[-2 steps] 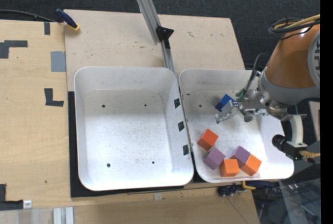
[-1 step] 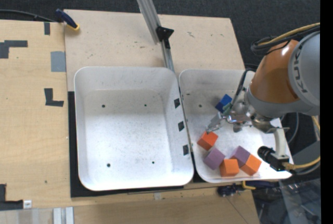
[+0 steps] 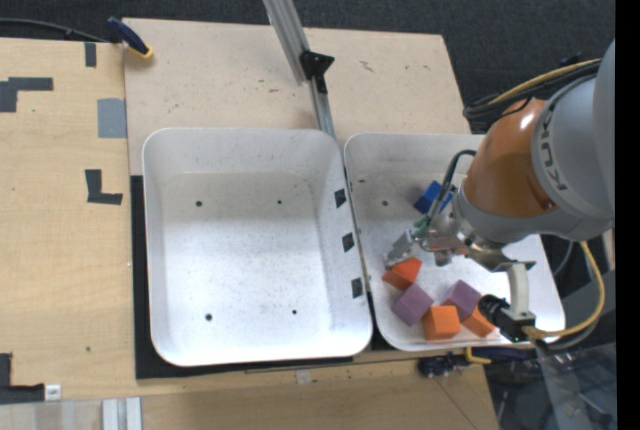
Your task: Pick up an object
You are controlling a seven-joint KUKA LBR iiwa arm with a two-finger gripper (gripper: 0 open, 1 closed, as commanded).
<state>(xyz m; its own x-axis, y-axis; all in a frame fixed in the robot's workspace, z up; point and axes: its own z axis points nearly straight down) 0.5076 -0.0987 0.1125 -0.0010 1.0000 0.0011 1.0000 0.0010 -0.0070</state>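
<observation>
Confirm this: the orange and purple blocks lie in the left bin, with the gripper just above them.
Wrong bin. The camera view shows the orange and purple blocks in the right bin, with the gripper just above them.

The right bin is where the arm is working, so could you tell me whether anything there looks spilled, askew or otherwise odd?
Nothing stands out. The blocks sit loosely clustered in the near part of the right bin, all inside its rim, with the gripper just above an orange block. The left bin sits squarely beside it.
</observation>
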